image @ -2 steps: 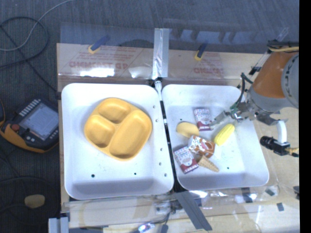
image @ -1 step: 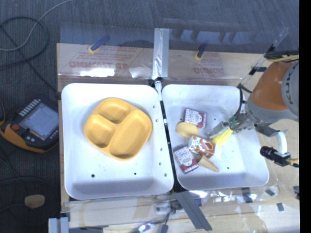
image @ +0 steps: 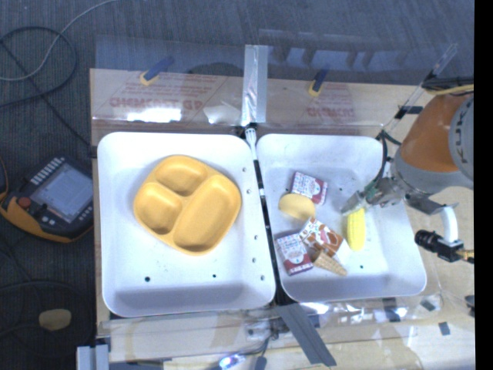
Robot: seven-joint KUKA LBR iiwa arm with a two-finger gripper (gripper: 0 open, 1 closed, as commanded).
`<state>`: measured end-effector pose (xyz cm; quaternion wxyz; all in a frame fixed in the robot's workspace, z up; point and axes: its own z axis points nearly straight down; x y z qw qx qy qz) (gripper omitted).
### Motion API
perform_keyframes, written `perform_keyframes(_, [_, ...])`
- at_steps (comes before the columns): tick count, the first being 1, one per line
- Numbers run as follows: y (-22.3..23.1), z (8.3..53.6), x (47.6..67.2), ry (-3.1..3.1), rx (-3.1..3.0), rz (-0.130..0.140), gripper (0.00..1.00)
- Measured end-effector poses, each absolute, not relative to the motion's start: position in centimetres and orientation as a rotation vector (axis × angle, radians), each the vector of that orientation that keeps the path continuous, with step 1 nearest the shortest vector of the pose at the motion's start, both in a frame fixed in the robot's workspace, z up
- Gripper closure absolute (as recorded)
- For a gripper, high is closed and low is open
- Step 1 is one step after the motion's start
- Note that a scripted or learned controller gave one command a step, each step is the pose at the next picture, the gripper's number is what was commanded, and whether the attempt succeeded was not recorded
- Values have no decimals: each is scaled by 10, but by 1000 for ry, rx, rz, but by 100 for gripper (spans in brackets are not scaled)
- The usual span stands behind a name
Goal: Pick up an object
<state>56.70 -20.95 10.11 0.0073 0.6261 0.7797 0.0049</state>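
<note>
Pincer (image: 362,200) hangs just above the corn (image: 356,229), its state seemingly unreadable; nothing is lifted yet.

Both white bins (image: 115,284) look like smooth plastic w/ slight gloss. The yellow divided tray (image: 187,203) looks like matt plastic. Small packets (image: 308,186) seem printed paper or foil, a bit shiny. The corn (image: 356,229) looks like smooth plastic. My arm's orange band (image: 427,141) is glossy. Floor (image: 46,75) looks like rough carpet.
</note>
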Motion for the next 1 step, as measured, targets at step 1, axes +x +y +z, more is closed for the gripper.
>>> perform_keyframes(1, [-152, 189, 581, 2370, 2061, -1, 100])
